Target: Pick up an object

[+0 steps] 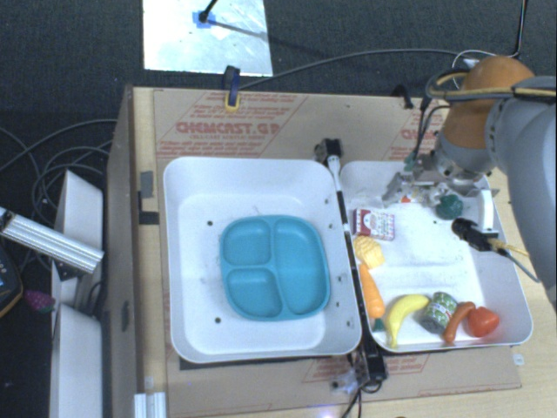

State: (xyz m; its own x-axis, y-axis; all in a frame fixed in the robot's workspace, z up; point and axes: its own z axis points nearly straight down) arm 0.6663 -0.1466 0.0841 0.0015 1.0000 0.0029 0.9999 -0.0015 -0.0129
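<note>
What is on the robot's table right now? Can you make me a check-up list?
Surface: brown bench bearing left bin and right bin.
Job's things: in the right bin lie a banana, carrot, tomato, red-and-white packet, yellow corn and green can.
Clutter: blue divided plate in the left bin.
Grippers: gripper low over the right bin's far end; open or shut, cannot tell.
Cables: black cable across the bench's far side.
Surroundings: dark carpet, shiny sheet.
</note>
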